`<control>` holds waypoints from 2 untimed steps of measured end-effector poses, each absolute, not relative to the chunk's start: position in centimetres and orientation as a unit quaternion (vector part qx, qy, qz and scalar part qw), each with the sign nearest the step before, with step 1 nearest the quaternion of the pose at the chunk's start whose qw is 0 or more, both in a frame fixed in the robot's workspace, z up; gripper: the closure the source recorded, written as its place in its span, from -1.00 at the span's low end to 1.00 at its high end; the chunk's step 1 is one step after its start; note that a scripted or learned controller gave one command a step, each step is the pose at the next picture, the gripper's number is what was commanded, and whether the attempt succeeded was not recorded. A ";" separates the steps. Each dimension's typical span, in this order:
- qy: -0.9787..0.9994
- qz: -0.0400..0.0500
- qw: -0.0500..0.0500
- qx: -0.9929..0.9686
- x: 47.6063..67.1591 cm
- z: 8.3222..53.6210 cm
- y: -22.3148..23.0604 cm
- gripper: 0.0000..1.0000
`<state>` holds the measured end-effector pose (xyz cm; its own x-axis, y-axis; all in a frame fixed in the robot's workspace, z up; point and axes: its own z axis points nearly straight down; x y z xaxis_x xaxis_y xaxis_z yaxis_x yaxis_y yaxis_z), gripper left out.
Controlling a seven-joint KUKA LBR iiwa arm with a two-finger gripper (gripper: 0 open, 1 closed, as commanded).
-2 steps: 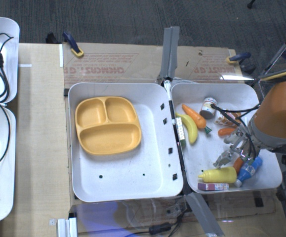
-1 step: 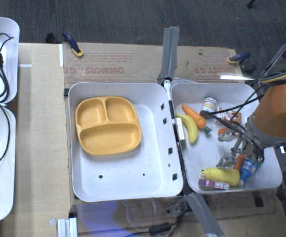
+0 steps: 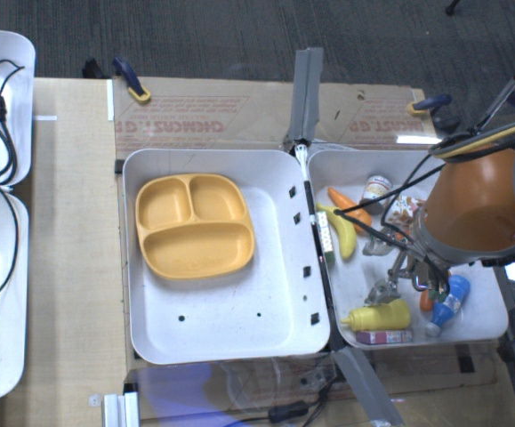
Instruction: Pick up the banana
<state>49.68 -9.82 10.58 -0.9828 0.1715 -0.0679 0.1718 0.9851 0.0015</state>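
Nearest the camera, along the front wall of the right bin point(image 3: 470, 334), a yellow squeeze bottle point(image 3: 379, 315) lies on its side, with a flat pink-and-white packet point(image 3: 382, 336) just in front of it. To their right a blue-capped bottle point(image 3: 446, 303) leans against the front right corner, touching a small orange piece point(image 3: 427, 300).

Just above the yellow bottle hangs the pincer point(image 3: 389, 285), a metal assembly reaching down and leftward from the arm point(image 3: 475, 205), whose broad orange band covers much of the bin's right half. Whether its tips are spread or pressed together cannot be told; they blur into the grey linkage. Nothing is visibly caught between them.

The banana point(image 3: 341, 230) lies farther back and to the left of the pincer, clearly apart from it, close along the bin's left wall. It rests on the bin floor, running from upper left to lower right, with a white label strip point(image 3: 325, 233) just beside it on the divider side. A carrot point(image 3: 350, 205) lies touching or just behind the banana's upper end, and a small round jar point(image 3: 376, 188) sits behind that.

In the left bin point(image 3: 221, 323), a yellow divided plate point(image 3: 195, 225) sits toward the back left.

Beyond the bins, cardboard point(image 3: 213, 114) covers the tabletop point(image 3: 70, 238), held by a blue-and-yellow clamp point(image 3: 130, 80) on the left.
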 end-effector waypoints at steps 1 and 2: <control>0.994 -0.004 0.037 -0.105 49.9 10.6 -8.9 -1.00; 0.997 0.000 0.002 -0.078 49.8 19.2 -4.1 -1.00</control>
<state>49.78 -4.06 19.19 -0.9877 -0.1565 -0.0042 -0.1565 0.9877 0.0004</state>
